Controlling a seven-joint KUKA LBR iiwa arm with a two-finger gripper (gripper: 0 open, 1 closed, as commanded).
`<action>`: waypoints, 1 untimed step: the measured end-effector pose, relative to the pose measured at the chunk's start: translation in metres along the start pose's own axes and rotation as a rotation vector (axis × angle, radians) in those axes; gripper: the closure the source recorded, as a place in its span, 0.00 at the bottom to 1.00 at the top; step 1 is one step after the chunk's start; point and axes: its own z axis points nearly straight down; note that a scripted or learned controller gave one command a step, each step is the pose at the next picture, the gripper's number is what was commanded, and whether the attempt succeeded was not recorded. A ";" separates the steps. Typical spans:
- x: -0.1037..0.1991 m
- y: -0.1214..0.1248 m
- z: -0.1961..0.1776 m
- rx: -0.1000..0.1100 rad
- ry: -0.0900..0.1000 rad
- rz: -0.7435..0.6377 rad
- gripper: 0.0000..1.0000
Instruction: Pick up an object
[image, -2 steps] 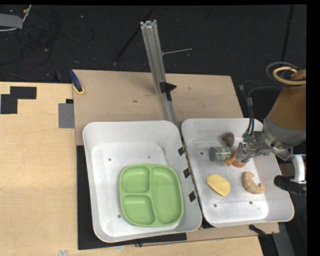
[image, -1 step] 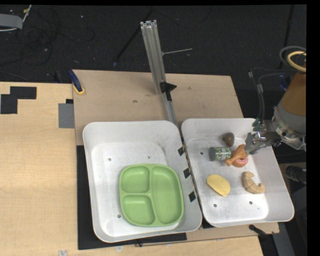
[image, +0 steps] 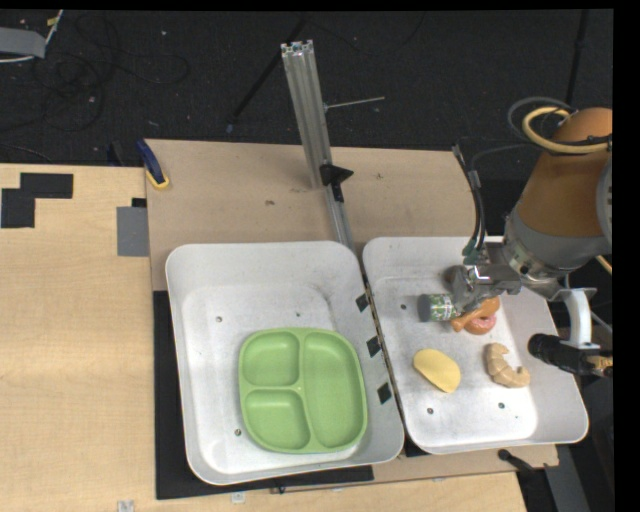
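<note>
Several small things lie in the right bin (image: 560, 425). A yellow oval lump (image: 437, 369) rests near the middle, and a tan curved piece (image: 506, 365) lies to its right. Further back are an orange and pink piece (image: 478, 317) and a small grey-green cylinder (image: 435, 307) just left of it. My gripper (image: 480, 287) hangs at the end of the grey and orange arm, right over the back of the orange and pink piece and close beside the cylinder. Whether it touches either one is hidden by the wrist.
The left bin (image: 200, 300) holds a green divided plate (image: 301, 389) toward its front. An upright metal post (image: 312, 130) rises behind the gap between the bins. The pale bench top (image: 70, 350) stretches away to the left.
</note>
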 end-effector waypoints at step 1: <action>0.056 0.001 0.010 0.001 0.000 0.000 1.00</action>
